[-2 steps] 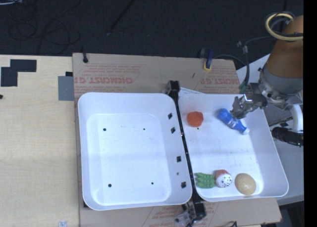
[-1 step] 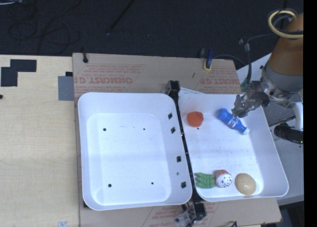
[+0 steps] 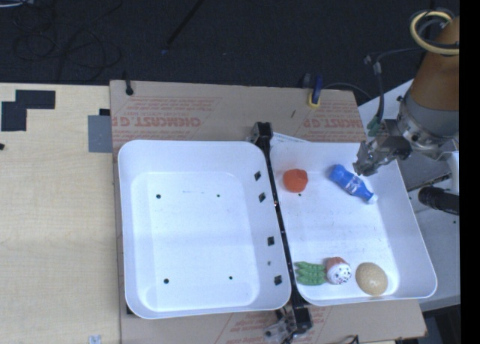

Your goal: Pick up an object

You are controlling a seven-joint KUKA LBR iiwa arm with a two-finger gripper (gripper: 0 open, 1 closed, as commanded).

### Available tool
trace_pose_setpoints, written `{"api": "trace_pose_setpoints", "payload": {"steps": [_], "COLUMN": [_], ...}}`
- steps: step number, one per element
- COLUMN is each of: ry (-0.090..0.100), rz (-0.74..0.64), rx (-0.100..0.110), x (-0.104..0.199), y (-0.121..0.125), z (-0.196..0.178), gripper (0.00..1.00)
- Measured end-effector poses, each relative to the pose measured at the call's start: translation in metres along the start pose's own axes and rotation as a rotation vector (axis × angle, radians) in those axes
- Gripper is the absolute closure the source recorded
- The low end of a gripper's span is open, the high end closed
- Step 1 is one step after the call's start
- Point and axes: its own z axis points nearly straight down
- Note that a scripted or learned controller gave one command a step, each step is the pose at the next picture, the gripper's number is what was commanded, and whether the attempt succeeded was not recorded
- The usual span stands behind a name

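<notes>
Where the gripper [image 3: 367,161] hangs over the far right edge of the right bin [image 3: 409,215], its tip is dark and blurred against the wiring, so whether the jaws are apart or together cannot be told, nor whether they touch anything. Just beside it, inside the bin near that far right corner, lies a blue bottle [image 3: 351,183], tilted on its side. An orange ball [image 3: 295,180] sits near the far left edge of the same bin. Along the near edge lie a green toy [image 3: 310,273], a red-and-white object [image 3: 338,270] touching it, and a tan egg-shaped object [image 3: 371,278]. The arm [image 3: 431,95] is cut off at the right.
</notes>
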Motion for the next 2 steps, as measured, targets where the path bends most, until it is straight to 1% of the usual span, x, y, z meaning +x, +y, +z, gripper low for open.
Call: {"api": "trace_pose_setpoints", "payload": {"steps": [1,2], "ry": [0.001,-0.005], "rz": [-0.002,0.001], "rx": [0.001,-0.015], "x": [-0.001,0.011], "y": [0.000,-0.052], "z": [-0.009,-0.096], "gripper": [1.00,1.00]}}
